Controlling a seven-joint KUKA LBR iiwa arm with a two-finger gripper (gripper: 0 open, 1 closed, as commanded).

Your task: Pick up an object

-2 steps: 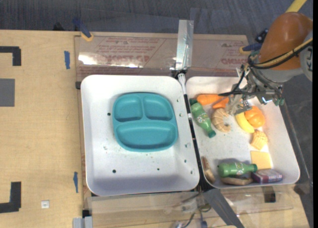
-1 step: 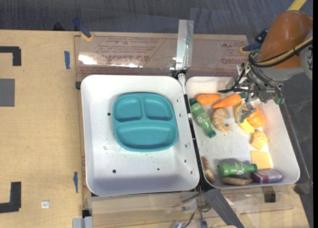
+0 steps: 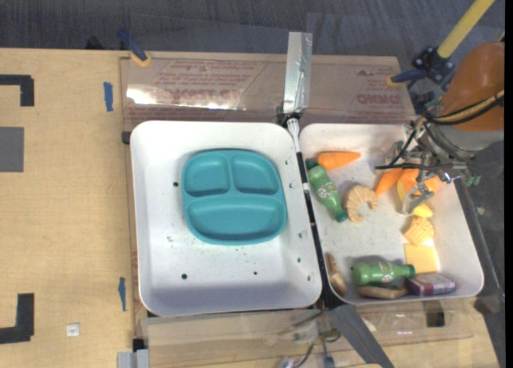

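even, fairly bright overhead light fills the scene, glare flashes off the clear plastic sheet (image 3: 200,86) and foil strip (image 3: 296,74) behind the white bins (image 3: 152,278), shadows stay soft and short, and the whole frame looks slightly grainy and soft.

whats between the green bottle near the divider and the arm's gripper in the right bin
In the camera view, a tan ridged food piece lies between the green bottle and the gripper, with an orange piece nearer the gripper.
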